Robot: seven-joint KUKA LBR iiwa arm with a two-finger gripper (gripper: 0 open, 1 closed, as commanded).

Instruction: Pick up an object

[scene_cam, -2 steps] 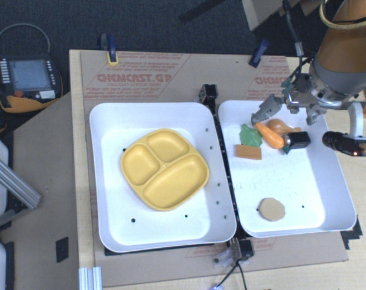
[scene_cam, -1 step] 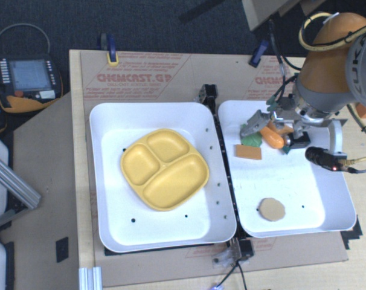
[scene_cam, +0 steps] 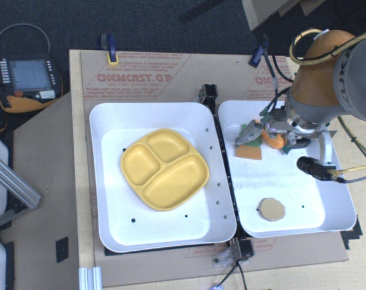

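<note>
A: Where is the arm?

B: It reaches in from the right, over the far part of the right bin [scene_cam: 337,219]. The orange band sits above the wrist, and the gripper [scene_cam: 278,136] hangs low over the bin floor, near the far left corner of that bin.

A: Is it holding anything?

B: I cannot tell. The wrist hides the jaws from above, so how far apart they stand is not visible. An orange piece [scene_cam: 273,140] lies right at the gripper, and a grey-green object [scene_cam: 250,132] sits just to its left, touching or nearly touching it. Whether either one is between the jaws is unclear.

A: What else is in that bin?

B: A flat orange wedge [scene_cam: 249,152] lies just nearer than the grey-green object. A round tan disc [scene_cam: 272,209] lies well apart from these, toward the near edge, on bare white floor. A black cylinder on a cable [scene_cam: 314,167] hangs from the arm over the right side of the bin.

A: And the left bin?

B: The left bin [scene_cam: 104,180] holds a yellow divided plate [scene_cam: 165,169] with three sections, lying flat about in the middle and turned at an angle.

A: What do the bins rest on?

B: A brown board [scene_cam: 80,132] with red print along its far edge.
</note>
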